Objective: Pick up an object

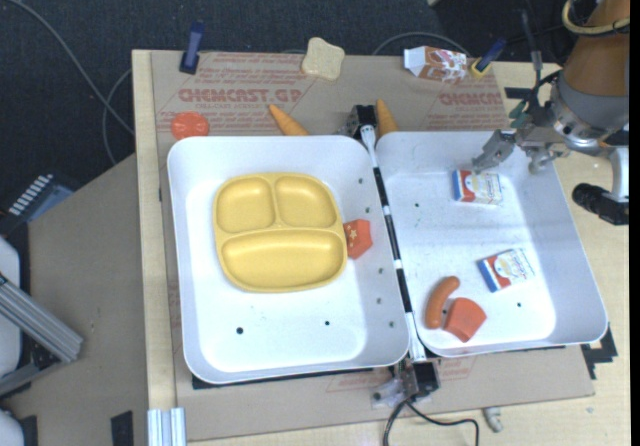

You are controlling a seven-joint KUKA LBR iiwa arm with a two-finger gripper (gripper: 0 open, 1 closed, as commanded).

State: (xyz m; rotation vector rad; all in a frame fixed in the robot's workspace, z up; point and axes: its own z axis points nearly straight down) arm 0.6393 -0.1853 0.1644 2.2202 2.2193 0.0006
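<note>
Target is likely the upper carton [477, 186], lying flat in the right bin [560, 234] near its back edge, long axis roughly left-right. The jaws [497, 149] are hovering just above and slightly right of it, close but not gripping; nothing is sitting between the fingers. Can't tell whether the jaws are apart or together, since the view is too small there. Judgement: a short drop toward the left-front is what's needed.

The right bin is also holding a second carton [504, 269], a sausage [440, 300] and a red block [465, 318], the last two touching, near the front. The left bin [200, 314] is holding a yellow tray [280, 232] with a small red piece [357, 236] beside it.
</note>
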